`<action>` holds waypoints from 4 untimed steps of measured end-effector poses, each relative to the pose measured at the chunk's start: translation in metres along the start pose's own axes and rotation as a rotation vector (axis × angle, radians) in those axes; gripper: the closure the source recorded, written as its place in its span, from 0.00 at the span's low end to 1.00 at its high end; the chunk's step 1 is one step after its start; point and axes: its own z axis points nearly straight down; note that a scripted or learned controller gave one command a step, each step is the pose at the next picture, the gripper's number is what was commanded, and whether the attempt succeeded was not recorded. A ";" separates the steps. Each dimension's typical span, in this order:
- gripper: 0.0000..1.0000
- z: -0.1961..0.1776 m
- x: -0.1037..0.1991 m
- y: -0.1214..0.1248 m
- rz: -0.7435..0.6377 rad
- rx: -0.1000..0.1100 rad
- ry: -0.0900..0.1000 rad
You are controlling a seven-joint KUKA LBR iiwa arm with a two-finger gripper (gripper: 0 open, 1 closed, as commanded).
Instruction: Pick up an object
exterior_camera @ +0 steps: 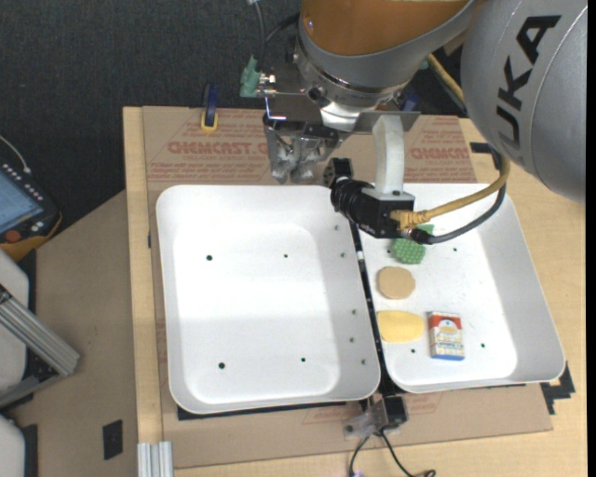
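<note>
Since the gripper (296, 160) hangs over the back edge of the left bin (186, 279) — open or clenched, can't tell — nothing looks picked yet. Targets all lie in the right bin (526, 289): green piece (407, 250), tan disc (396, 283) and yellow piece (400, 325) along its inner wall, box (446, 335) near the front edge. Best bet is probably the box — open room to its right, while the other three crowd the wall.

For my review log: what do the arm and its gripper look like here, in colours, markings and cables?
The grey arm has large rounded housings, with part of the dark KUKA lettering on its side. An orange band rings it above the wrist. Below sits a metallic silver gripper assembly with a white upright piece and a black module beside it. A tan braided cable and black wires run from that module.
</note>
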 end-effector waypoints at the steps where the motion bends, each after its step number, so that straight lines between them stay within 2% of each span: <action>1: 1.00 0.065 0.012 -0.060 -0.001 0.001 0.000; 2: 1.00 0.195 0.011 -0.057 0.004 0.005 -0.003; 3: 1.00 0.238 -0.068 -0.050 0.013 -0.003 -0.002; 4: 1.00 0.271 -0.145 -0.055 0.014 -0.004 -0.001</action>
